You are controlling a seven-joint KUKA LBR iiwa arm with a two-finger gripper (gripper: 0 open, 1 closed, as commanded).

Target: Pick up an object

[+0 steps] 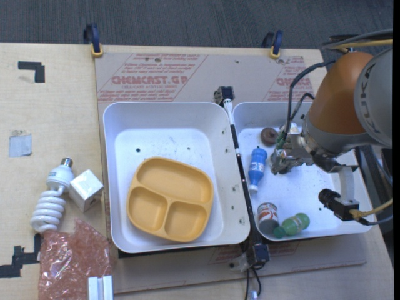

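Gripper low in right bin, beside blue bottle near left wall. Finger state: cannot tell. Risk: closing beside bottle, pushing it against wall; round bottle rolls, grasp fails.

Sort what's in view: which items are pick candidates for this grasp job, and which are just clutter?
In play:
pincer over the right white bin
blue plastic bottle
red-and-white can
green plastic bottle
small brown round object
tan three-compartment tray in the left white bin

Lying about, outside the bins:
white spiral light bulb
small white box
pink bubble wrap
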